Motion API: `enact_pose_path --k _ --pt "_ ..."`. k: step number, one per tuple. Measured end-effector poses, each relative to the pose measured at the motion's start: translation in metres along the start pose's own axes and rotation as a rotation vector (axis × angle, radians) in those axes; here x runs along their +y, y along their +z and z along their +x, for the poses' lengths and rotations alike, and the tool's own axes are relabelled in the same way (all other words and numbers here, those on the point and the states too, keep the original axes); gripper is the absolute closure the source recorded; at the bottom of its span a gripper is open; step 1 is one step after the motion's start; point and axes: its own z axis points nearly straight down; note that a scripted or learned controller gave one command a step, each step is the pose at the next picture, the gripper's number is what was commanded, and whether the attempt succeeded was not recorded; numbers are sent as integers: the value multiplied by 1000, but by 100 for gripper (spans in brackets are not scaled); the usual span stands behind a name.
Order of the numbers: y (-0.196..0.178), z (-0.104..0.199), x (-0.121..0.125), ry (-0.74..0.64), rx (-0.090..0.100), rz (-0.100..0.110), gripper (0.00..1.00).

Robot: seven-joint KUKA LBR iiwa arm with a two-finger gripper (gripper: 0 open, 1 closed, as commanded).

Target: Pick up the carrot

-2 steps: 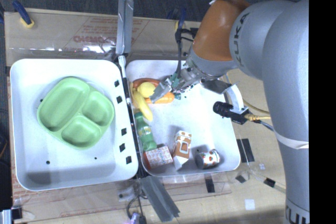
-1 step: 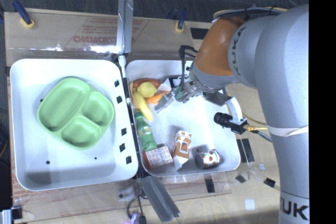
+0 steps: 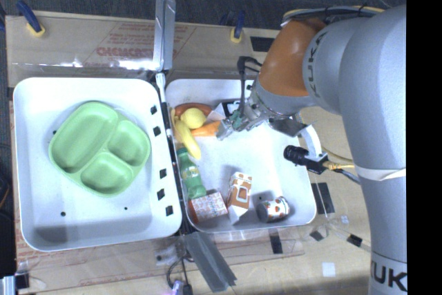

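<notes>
My gripper [image 3: 231,126] hangs low over the right bin [image 3: 293,176], near its far left corner, its tips at the end of the carrot [image 3: 204,130], which lies by the left wall beside a banana [image 3: 187,138] (whether I grasp it, I cannot tell). A green plate [image 3: 100,147] sits in the left bin [image 3: 41,217].

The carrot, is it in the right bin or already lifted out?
In the bin: the carrot lies at the right bin's upper left, beside the banana.
</notes>
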Motion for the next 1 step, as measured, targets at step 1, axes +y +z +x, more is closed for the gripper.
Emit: enact_pose_path --k 1 --pt "0 0 0 0 0 0 0"
